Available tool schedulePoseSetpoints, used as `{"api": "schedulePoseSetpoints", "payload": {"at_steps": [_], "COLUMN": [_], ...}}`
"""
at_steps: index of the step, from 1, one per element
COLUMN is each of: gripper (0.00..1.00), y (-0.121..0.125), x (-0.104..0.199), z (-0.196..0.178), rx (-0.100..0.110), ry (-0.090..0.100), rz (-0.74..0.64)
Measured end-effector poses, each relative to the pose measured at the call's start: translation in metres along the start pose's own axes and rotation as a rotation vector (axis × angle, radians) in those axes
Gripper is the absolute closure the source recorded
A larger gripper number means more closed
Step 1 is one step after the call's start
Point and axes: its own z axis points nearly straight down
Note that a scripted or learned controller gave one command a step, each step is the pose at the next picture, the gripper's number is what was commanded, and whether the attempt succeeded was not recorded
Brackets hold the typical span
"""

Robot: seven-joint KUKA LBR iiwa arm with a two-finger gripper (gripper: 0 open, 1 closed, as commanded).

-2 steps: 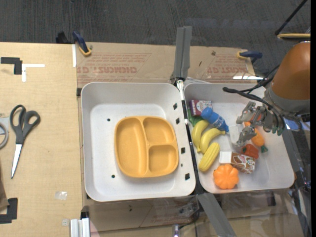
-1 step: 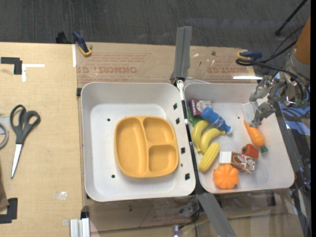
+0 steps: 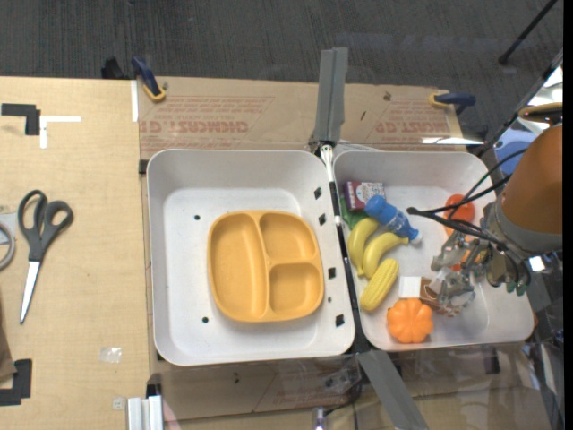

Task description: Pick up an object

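Observation:
The right bin (image 3: 421, 161) holds two yellow bananas (image 3: 365, 240), a corn cob (image 3: 380, 283), a blue bottle (image 3: 390, 218), a purple packet (image 3: 363, 193), an orange pumpkin (image 3: 410, 321), a small white block (image 3: 409, 287) and an orange-red item (image 3: 461, 210). My gripper (image 3: 452, 283) is low over the bin's right half, just right of the white block and above the pumpkin. A small brownish thing (image 3: 437, 296) lies right under it, partly hidden by the gripper's metal parts.
The left bin (image 3: 166, 240) carries a yellow divided plate (image 3: 266, 265). Scissors (image 3: 36, 240) lie on the bench at far left. Blue clamps (image 3: 148, 77) (image 3: 455, 100) sit on the cardboard behind the bins. The arm's orange band (image 3: 542, 186) and cables hang over the right bin's right edge.

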Motion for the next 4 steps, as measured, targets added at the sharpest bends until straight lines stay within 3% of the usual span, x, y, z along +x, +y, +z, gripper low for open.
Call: {"api": "schedulePoseSetpoints", "payload": {"at_steps": [1,2,3,4], "gripper": [1.00,1.00,1.00,1.00], "y": [0.063,0.017,0.071,0.097], "x": [-0.009,-0.024,-0.050,-0.138], "z": [0.037,-0.085,-0.122,-0.126], "rx": [0.000,0.001,0.000,0.001], "ry": [0.002,0.002,0.003,0.003], "rz": [0.131,0.042,0.163,0.235]}}
